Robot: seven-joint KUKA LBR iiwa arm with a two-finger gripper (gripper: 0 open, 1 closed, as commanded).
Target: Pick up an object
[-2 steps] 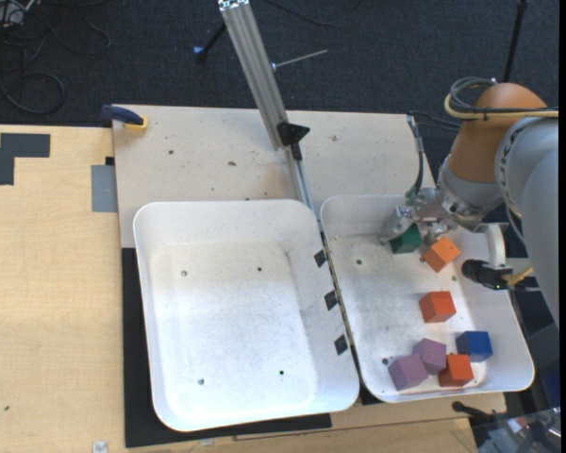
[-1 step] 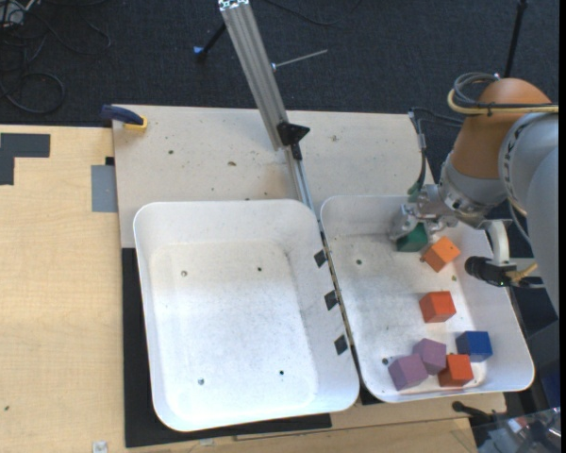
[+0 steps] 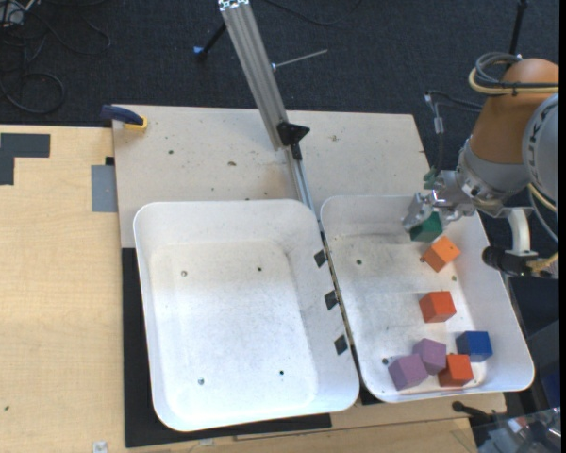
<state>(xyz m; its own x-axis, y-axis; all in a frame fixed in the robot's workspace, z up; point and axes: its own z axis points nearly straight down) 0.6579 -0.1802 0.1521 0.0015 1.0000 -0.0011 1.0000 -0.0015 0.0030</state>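
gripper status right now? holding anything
Gripper: over the far end of the right bin, a green block right at its tip; open, shut or holding cannot be told.

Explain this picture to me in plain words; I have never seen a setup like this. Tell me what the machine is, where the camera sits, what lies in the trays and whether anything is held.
The camera is fixed above a bench and looks down at a slant. The machine on the right is a robot arm, grey with an orange band, ending in a two-finger gripper. Its job is to pick up an object. Two shallow white bins sit side by side: the left bin and the right bin. The right one holds small blocks: a green block right at the gripper, an orange block beside it, a red block, a blue block, two purple blocks and another orange-red block. Whether the green block is actually gripped cannot be told.
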